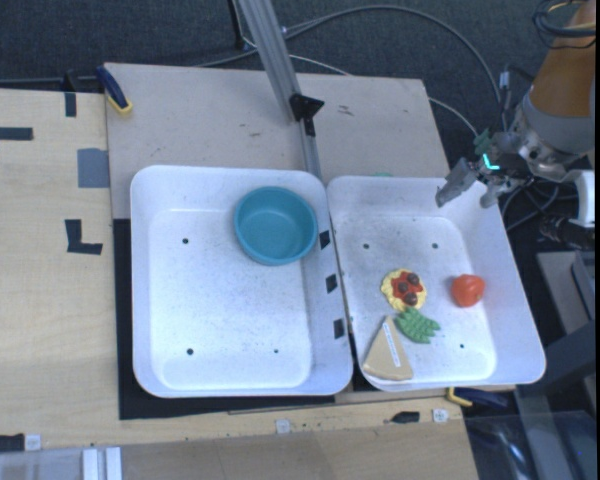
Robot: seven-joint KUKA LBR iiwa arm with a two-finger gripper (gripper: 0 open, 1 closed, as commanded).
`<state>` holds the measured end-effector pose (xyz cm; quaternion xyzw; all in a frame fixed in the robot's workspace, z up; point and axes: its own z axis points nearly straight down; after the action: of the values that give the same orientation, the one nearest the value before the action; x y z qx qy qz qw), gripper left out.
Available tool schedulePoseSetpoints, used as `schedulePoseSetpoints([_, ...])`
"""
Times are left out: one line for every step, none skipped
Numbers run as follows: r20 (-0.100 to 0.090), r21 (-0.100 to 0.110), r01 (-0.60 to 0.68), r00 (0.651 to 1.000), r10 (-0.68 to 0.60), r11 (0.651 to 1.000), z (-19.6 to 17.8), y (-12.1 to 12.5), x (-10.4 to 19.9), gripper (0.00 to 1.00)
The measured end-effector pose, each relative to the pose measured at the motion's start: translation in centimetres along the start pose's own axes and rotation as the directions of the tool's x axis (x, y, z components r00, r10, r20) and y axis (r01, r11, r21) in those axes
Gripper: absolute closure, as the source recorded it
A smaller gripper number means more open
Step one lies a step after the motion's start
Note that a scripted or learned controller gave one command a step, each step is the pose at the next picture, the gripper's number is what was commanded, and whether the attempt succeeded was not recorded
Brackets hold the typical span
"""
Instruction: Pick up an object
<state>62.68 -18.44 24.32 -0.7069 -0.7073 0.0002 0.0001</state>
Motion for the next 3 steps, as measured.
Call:
schedulePoseSetpoints([0.0,0.0,0.0,1.0,0.0,1.0,0.0,0.0,0.0,0.0])
schedulePoseSetpoints([-0.001,0.005,0.0,1.0,0.0,1.0,6.1,0.1,0.7,0.0])
schedulePoseSetpoints([-0.001,0.006,0.0,1.0,0.0,1.0,12.3,0.4,0.8,0.0])
